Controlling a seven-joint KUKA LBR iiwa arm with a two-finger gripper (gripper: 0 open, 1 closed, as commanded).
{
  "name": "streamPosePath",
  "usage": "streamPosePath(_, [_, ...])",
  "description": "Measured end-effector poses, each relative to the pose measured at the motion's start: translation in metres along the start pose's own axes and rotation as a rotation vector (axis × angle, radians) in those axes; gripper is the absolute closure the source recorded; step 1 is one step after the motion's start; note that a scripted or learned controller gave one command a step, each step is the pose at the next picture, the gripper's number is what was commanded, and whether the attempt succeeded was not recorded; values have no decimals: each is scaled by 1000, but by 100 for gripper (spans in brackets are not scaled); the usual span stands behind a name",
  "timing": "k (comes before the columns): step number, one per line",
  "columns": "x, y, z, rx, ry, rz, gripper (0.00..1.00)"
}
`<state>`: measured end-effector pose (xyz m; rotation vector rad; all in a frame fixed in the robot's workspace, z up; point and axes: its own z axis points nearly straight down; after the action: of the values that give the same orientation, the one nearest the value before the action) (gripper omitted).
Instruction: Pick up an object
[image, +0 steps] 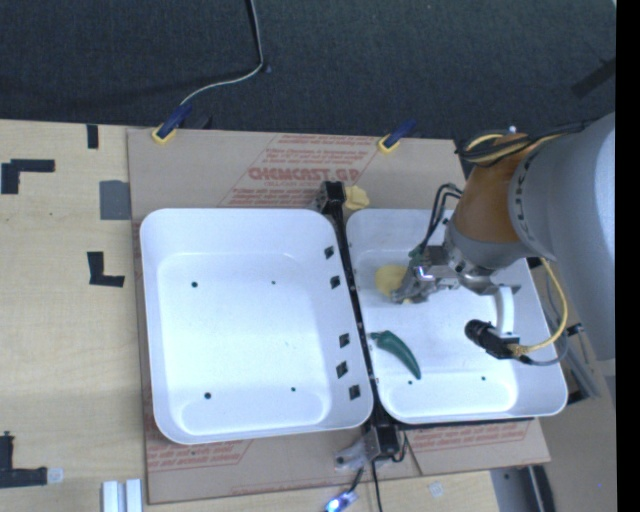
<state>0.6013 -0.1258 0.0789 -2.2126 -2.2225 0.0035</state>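
Two small loose things lie in the right-hand shallow white plastic bin (470, 395): a rounded yellow object (389, 278) and a curved dark green object shaped like a chilli pepper (398, 352). The yellow object sits in the bin's left part, near the dividing wall, roughly midway along it. The green one lies closer to the camera, below the yellow one and apart from it, also close to the divider, its pointed end aimed toward the bin's near right.

The two-finger metal gripper (412, 285) is down in this bin, its tip just beside the yellow object on that object's right and seemingly touching it. Whether it is grasping the object or simply resting against it cannot be told from this slant.

Behind the gripper rises the grey arm with its orange band (490, 205), entering from the right, with yellow and black cables looping around the wrist.

The left-hand white bin (170, 250) stands alongside, sharing a black-clipped divider (345, 300). Both bins rest on a brown cardboard sheet (290, 170) laid on the pale wooden bench (60, 350).
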Motion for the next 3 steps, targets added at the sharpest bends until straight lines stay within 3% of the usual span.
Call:
streamPosePath(1, [59, 1, -112, -13, -1, -3, 100])
streamPosePath(2, [65, -10, -317, -23, -4, 1, 100])
streamPosePath(3, [63, 10, -444, -22, -5, 1, 100])
